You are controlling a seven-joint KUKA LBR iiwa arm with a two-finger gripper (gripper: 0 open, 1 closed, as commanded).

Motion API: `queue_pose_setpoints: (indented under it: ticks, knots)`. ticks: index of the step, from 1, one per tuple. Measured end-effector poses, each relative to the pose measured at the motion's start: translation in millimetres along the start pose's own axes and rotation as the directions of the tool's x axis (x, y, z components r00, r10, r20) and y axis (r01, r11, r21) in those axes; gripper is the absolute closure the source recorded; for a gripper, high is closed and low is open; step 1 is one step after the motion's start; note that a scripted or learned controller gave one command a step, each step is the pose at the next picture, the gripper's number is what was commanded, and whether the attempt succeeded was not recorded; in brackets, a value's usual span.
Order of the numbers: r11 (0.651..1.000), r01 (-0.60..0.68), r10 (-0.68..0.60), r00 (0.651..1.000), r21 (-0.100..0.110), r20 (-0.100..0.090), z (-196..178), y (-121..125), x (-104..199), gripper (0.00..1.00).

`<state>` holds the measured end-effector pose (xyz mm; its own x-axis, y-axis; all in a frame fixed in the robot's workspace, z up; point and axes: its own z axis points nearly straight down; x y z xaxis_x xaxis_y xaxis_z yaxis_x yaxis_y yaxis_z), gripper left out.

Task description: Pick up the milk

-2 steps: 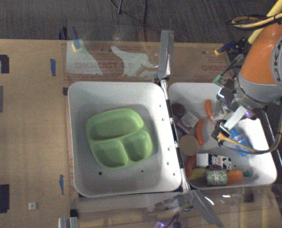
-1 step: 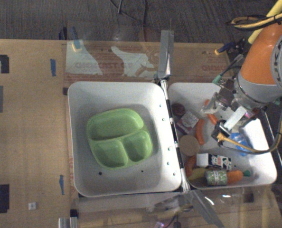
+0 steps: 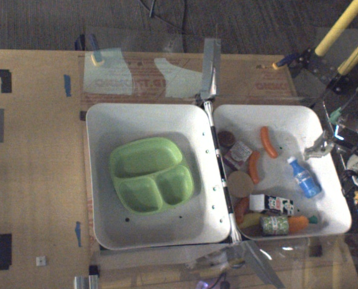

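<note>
The milk (image 3: pixel 273 204) is a small white carton with black cow patches. It lies on its side near the front of the right bin (image 3: pixel 323 120), between a tan disc (image 3: pixel 240 183) and a green jar (image 3: pixel 274 224). My gripper (image 3: pixel 319 147) reaches in over the right bin's right rim, up and to the right of the milk and well apart from it. It hangs just above a blue bottle (image 3: pixel 304 177), and nothing is seen in its grasp.
The right bin also holds two orange sausages (image 3: pixel 267 141) (image 3: pixel 254 166), a purple-and-white packet (image 3: pixel 239 153), a brown round piece (image 3: pixel 226 139), and a carrot (image 3: pixel 298 223). A green divided plate (image 3: pixel 153 174) lies in the left bin (image 3: pixel 100 161). Yellow poles (image 3: pixel 342 21) stand at the back right.
</note>
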<state>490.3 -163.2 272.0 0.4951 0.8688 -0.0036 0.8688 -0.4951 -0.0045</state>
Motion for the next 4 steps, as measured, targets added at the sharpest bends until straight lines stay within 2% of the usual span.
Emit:
queue_pose_setpoints:
  ticks: [1, 2, 3, 4]
  knots:
    - [0.997, -0.08, 0.08, 0.997, 0.003, -0.001, 136.9, -25.0, 21.1, 0.0]
    - [0.998, 0.06, -0.06, 0.998, -0.001, -0.001, 90.5, -20.6, 78.8, 0.0]
    - [0.997, -0.075, 0.075, 0.997, -0.003, -0.003, 166.4, -27.5, 44.8, 0.0]
    - [0.995, -0.104, 0.104, 0.995, 0.001, 0.0, 168.4, 30.9, 72.8, 0.0]
